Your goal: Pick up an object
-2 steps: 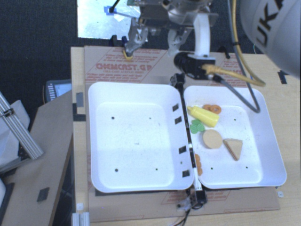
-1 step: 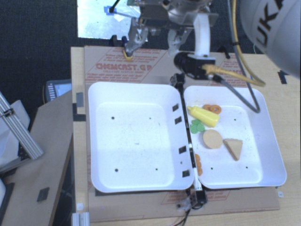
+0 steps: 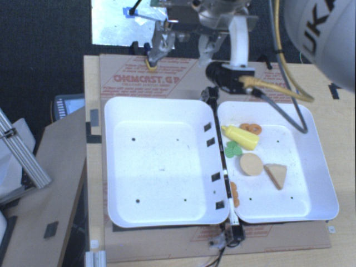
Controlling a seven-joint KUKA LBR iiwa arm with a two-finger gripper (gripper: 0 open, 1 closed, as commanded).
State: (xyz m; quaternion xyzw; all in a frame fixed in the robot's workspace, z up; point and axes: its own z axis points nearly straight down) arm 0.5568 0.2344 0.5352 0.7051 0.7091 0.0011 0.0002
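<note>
1. Dark carpet and a pale wooden bench (image 3: 67, 166) frame the scene; two shallow white plastic bins sit side by side on brown printed cardboard (image 3: 144, 78).
2. My two-finger gripper (image 3: 181, 46) hangs above the cardboard, beyond the far rims of both bins, fingers spread apart with nothing between them.
3. Below and ahead of my gripper lies the left white bin (image 3: 111, 166), and to my side of it, the right white bin (image 3: 322, 199) holds the goods: a yellow plastic squeeze bottle (image 3: 242, 136) lying flat, a round tan disc (image 3: 251, 164), a tan wedge (image 3: 276, 174), a small green piece (image 3: 233, 148) and an orange ring (image 3: 253, 128).
4. These look like light, stiff toy foods, smooth and likely slippery.
5. I judge the yellow bottle the best target: close across its narrow body, mid-length.
</note>
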